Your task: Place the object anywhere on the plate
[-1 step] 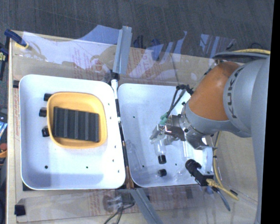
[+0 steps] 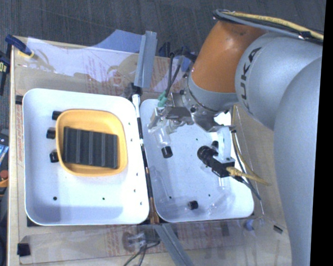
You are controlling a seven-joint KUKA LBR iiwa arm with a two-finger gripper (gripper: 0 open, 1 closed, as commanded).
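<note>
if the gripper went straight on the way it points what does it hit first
Probably the small black object just below the gripper in the right bin, or else the bin floor beside it. Depth is unclear.

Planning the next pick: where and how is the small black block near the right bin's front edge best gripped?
Probably across its sides, from straight above: the small black block lies low on the right bin's floor, apart from the wall.

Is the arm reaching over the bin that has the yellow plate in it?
No, the arm is over the other bin, beside the one holding the yellow plate.
</note>
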